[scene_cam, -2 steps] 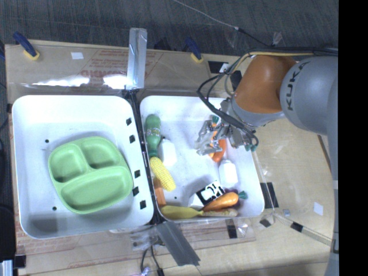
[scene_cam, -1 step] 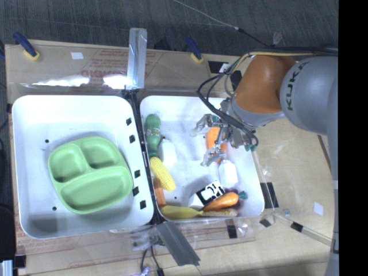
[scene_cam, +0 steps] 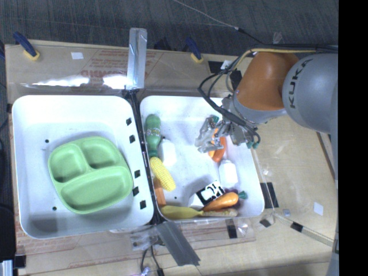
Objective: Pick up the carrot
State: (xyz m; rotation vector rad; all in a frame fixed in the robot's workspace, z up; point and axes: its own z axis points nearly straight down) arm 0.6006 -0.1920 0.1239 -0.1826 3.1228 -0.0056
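The carrot lies well below the gripper, by the right bin's near wall. Something orange sits right at the gripper; whether it's gripped, I cannot tell. The arm reaches in from the right, wrist bent down.

My arm: grey casing lettered KUKA, orange band above the wrist, black cables looping beside it.

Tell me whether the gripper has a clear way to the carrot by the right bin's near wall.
Probably yes. The carrot lies on top with its upper side uncovered, and the gripper hangs over the same right bin. A black-and-white block touches it, so space looks tight.
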